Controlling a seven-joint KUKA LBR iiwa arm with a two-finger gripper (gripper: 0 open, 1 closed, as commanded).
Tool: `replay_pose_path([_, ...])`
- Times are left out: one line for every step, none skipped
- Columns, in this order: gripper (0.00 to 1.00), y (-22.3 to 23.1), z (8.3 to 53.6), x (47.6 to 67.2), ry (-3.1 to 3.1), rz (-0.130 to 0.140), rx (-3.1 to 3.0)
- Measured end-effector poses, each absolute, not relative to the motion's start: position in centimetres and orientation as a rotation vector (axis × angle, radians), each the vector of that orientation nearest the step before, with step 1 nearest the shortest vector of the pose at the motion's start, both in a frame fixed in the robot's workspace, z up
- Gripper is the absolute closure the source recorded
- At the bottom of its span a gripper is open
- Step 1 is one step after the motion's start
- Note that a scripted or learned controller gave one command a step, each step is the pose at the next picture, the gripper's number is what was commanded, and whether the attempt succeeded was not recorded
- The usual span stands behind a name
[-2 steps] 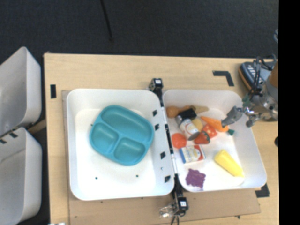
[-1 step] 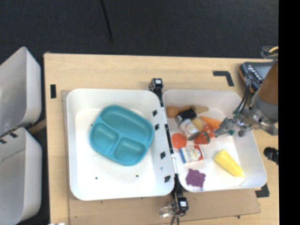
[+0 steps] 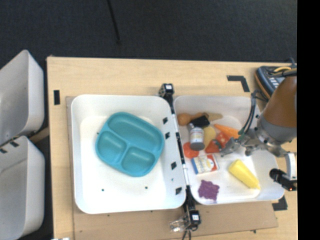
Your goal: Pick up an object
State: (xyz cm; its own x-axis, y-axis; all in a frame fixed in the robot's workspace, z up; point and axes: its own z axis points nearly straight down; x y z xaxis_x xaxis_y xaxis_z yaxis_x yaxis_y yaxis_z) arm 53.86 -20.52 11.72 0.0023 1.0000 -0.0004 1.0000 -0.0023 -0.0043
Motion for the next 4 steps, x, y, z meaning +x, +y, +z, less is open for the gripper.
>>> replay_pose_path([0.00, -20.6, 10.0, 53.9, -2.216, 0.003, -2.228])
replay_pose_path([1.00, -20.7, 11.2, 54.0, -2.211, -0.002, -2.236])
replay_pose_path([1.00, -20.9, 15.6, 53.6, -2.212, -0.003, -2.237])
replay_pose_path([1.00, -21.8, 21.5, 54.3, -2.229, -0.004, -2.225])
